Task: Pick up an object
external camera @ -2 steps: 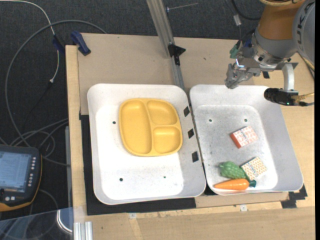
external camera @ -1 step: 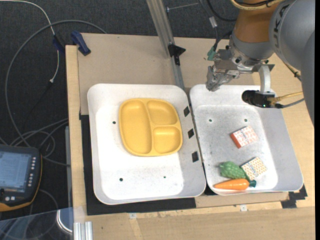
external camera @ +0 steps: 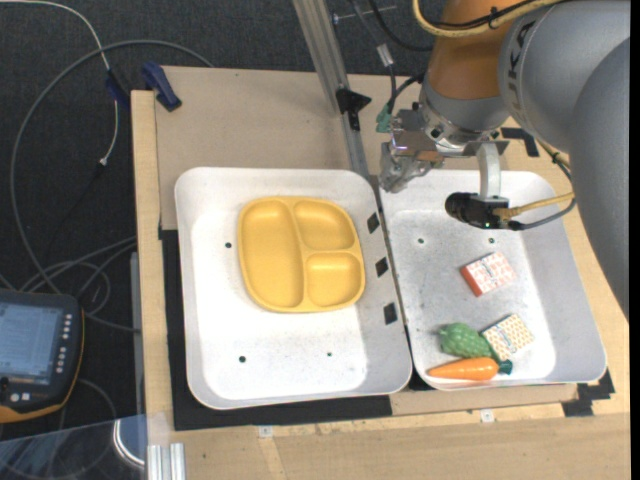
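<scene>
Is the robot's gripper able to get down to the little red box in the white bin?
Probably yes. The red box lies alone in the right bin, apart from the green vegetable and the carrot, with nothing on top. The gripper hangs at the bin's far corner.

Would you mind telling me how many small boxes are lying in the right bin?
2: a red box mid-bin, and a yellow patterned box nearer the front, beside the green toy. The arm may hide others.
</scene>
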`<action>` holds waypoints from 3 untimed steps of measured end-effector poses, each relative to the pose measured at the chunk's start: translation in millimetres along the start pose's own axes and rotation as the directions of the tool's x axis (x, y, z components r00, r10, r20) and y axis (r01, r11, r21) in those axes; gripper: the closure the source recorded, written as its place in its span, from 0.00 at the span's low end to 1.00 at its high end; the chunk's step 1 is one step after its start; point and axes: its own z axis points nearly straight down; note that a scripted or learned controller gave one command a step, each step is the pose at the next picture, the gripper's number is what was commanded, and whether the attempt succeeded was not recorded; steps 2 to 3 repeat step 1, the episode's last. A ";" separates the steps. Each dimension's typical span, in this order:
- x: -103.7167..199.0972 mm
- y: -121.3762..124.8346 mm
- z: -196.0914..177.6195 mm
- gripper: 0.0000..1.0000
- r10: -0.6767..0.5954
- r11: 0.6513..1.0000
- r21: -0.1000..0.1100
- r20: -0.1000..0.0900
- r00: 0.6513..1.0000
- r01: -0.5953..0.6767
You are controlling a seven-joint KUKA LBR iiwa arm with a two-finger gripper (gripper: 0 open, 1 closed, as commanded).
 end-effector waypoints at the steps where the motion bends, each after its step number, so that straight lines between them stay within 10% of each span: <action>1: 65.0 -8.5 0.6 1.00 -0.002 1.000 0.000 -0.001 1.000 0.002; 3: 65.0 -8.5 0.6 1.00 -0.002 1.000 0.000 -0.001 1.000 0.002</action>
